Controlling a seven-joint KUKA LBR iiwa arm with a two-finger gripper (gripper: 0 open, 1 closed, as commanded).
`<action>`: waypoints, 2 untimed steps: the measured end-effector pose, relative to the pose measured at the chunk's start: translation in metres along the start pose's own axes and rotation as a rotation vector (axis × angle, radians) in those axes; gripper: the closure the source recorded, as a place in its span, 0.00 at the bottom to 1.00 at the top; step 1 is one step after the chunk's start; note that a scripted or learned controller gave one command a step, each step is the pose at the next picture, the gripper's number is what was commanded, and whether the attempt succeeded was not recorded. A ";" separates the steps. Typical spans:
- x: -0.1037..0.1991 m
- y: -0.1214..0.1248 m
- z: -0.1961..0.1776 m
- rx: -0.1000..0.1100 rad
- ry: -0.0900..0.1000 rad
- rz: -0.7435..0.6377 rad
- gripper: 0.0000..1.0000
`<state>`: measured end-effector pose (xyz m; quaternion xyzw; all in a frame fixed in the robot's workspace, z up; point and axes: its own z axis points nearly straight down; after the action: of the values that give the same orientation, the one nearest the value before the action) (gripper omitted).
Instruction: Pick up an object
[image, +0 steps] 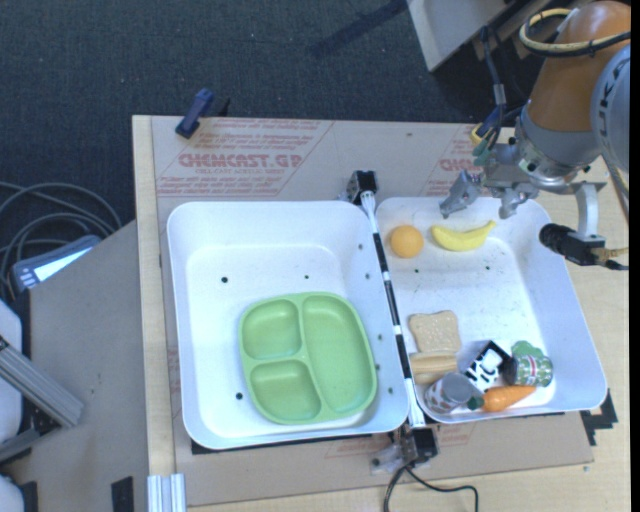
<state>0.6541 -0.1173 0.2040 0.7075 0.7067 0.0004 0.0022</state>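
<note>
The hand hovers open and holding nothing at the far end of the right bin — the banana lies just below it on the bin floor, its long axis running left-right, the orange beside it.

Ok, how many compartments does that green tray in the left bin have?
3. The green tray has one long compartment along its right side and two smaller ones stacked on its left, upper and lower.
</note>
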 end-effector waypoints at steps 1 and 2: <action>-0.076 -0.038 0.120 0.005 0.002 0.000 0.00; -0.007 0.013 0.063 0.001 0.003 -0.003 0.00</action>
<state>0.6676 -0.1241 0.1414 0.7065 0.7078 0.0013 0.0008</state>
